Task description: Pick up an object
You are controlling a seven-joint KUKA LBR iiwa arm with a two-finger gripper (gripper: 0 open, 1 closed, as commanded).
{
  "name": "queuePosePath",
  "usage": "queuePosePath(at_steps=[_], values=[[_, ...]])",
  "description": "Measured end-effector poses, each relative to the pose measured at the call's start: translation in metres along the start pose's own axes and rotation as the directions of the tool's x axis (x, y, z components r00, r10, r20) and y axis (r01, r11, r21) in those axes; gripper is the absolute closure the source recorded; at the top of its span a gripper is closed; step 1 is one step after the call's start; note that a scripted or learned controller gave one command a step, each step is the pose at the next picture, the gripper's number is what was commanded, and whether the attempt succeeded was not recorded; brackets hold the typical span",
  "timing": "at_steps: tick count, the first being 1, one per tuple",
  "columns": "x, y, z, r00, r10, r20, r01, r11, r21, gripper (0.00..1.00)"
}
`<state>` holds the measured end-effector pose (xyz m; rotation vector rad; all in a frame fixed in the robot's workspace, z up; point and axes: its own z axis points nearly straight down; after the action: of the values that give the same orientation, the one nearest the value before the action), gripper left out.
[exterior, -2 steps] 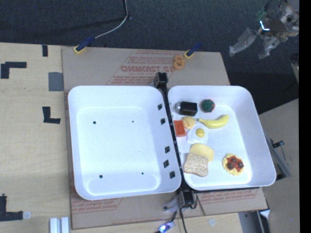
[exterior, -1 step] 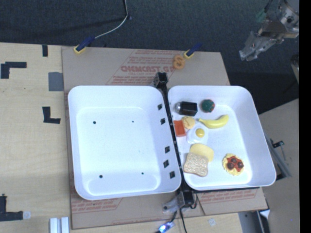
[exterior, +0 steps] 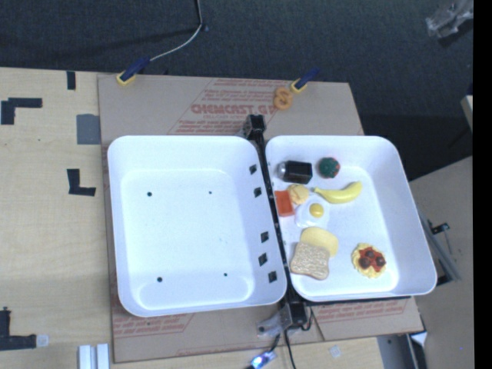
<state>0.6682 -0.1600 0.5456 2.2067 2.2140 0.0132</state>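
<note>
Banana (exterior: pixel 340 194) is lying in the bin (exterior: pixel 380 217) of toy food, well down-left of the blurred pincer (exterior: pixel 452 15), whose opening I cannot tell, so I am favouring a grasp across its narrow middle, clear of the fried egg (exterior: pixel 311 211).

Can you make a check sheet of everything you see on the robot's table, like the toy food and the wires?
Surface: brown board on a wooden bench, holding two white bins side by side.
Job's things: right bin holds toy food: banana, fried egg, bread slice, yellow cheese piece, spaghetti with red sauce, dark green and red ball, black block, orange piece.
Clutter: small orange ring on the board, above the bins.
Grippers: nothing seen.
Cables: thin cable across the dark floor at the top; wires below the bins.
Surroundings: left bin; blue clamps at the board's top edge.
</note>
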Motion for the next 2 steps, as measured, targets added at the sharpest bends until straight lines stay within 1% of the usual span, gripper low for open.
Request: queuePosePath(at_steps=[1, 2], values=[[0.024, -0.011, 0.010, 1.000, 0.002, -0.005, -0.002, 1.000, 0.018, 1.00], [-0.005, 0.000, 0.011, 1.000, 0.005, -0.003, -0.005, 1.000, 0.018, 1.00]])
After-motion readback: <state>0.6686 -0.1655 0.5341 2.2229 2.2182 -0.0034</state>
